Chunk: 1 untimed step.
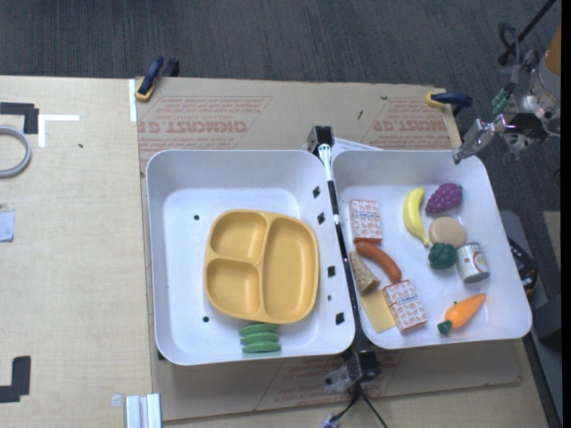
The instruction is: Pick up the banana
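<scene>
Banana [413, 216] lay in the right bin [500, 324], upper middle, curved and on its side, not yet lifted. Going from the left of the frame: the left bin [169, 239] held a yellow divided plate [263, 266] at its centre and green pea pods [260, 338] just below it. In the right bin, a carton [366, 219] sat left of the banana, a sausage [379, 259] below that, grapes [444, 198] just right of the banana, with a can [472, 262] and carrot [463, 312] lower right. The crowding probably left the banana's left flank as the freest approach. The gripper [473, 141] hovered at the upper right, outside the bin's corner, well apart from the banana; whether it was open or closed, I cannot tell.
</scene>
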{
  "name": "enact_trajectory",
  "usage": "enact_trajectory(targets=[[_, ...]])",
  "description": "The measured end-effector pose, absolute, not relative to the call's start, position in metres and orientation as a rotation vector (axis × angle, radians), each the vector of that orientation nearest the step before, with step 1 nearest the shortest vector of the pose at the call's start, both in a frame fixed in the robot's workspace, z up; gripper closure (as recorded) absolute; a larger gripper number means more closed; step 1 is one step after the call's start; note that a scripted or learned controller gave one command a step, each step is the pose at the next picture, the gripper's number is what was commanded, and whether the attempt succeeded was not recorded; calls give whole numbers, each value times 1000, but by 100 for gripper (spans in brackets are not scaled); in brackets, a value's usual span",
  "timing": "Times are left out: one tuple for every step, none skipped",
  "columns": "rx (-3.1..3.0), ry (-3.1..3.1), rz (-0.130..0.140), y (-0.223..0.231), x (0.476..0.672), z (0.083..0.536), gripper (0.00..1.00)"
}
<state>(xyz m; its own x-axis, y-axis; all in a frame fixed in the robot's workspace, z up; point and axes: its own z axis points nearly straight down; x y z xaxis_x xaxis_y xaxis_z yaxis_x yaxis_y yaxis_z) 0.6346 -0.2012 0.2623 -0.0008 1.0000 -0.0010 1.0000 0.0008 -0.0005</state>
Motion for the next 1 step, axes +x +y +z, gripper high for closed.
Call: enact_trajectory(targets=[[2192, 2219, 14, -180, 663, 114, 0]])
